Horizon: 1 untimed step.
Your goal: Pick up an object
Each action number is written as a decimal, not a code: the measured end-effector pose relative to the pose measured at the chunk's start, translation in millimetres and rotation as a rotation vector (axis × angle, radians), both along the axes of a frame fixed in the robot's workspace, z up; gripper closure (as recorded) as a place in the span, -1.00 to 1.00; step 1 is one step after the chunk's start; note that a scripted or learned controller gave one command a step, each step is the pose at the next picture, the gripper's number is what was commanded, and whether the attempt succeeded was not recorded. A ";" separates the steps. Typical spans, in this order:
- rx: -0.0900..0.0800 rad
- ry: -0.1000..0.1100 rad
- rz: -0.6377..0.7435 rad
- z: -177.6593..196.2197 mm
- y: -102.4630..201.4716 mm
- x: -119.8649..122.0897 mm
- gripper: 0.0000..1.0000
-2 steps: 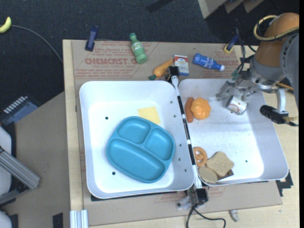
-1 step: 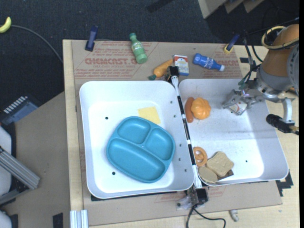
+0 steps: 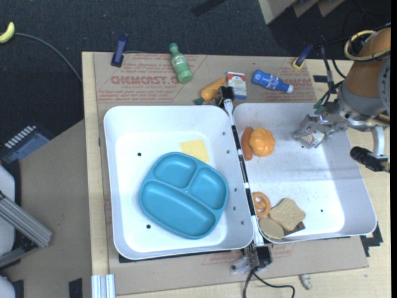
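Camera view: the gripper (image 3: 312, 133) hangs low over the far part of the right bin (image 3: 329, 185), reached in from the right, wrist angled down. Nothing sits between its tips; whether it is released or clenched, I cannot tell. The likeliest target, the orange toy (image 3: 262, 141), lies to its left against the dividing wall, apart from the tool. The blue tray (image 3: 183, 194) fills the left bin (image 3: 124, 166).

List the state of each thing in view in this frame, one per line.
Gripper: low over right bin, nothing visibly held.
Blue tray: flat in left bin, compartments up.
Yellow slice: flat, beside tray.
Orange toy: resting in right bin.
Pretzel: flat.
Bread: flat.
Green bottle: lying outside bins.
Blue bottle: lying outside bins.
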<state>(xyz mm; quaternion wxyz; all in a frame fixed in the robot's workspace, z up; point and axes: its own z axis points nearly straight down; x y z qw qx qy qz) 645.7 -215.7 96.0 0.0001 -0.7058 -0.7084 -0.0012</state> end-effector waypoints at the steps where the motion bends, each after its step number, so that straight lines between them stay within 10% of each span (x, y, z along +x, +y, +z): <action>1: -0.002 -0.001 -0.002 34.9 73.9 21.7 1.00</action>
